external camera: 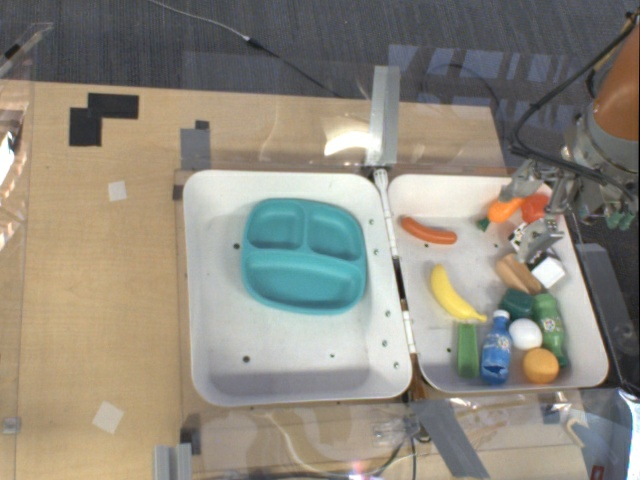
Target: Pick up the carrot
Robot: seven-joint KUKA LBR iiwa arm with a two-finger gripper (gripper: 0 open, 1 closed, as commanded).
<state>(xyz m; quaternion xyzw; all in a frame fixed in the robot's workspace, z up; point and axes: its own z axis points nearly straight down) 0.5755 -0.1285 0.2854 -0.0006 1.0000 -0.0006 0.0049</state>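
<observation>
We see two shallow white bins side by side on the bench. The left bin (210, 368) holds a teal divided plate (303, 255) lying flat near its middle, and the right bin (425, 368) carries all the small things, crowded mostly along its far right side. That crowding matters, we judge, because the carrot (505, 209) sits at the upper right of this bin, close to the rim, with a red piece (536, 205) just beside it on the right and other toys below, so any approach has little free room.

The rest of the bin reads clearly: a sausage (429, 232) lies apart toward the upper left, a banana (454, 296) lies slanted in the middle, and along the lower edge we find a green block (467, 350), a blue bottle (496, 348), a white ball (525, 333) and an orange (541, 365).

The gripper (543, 230) comes in from the right and hangs low over the upper right of the bin, just beside the carrot and slightly below it. Its metal parts blend with the toys under it, so we cannot tell how it is set or whether it touches the carrot. The carrot appears to rest in the bin, not lifted, and we judge the pick as not yet made
</observation>
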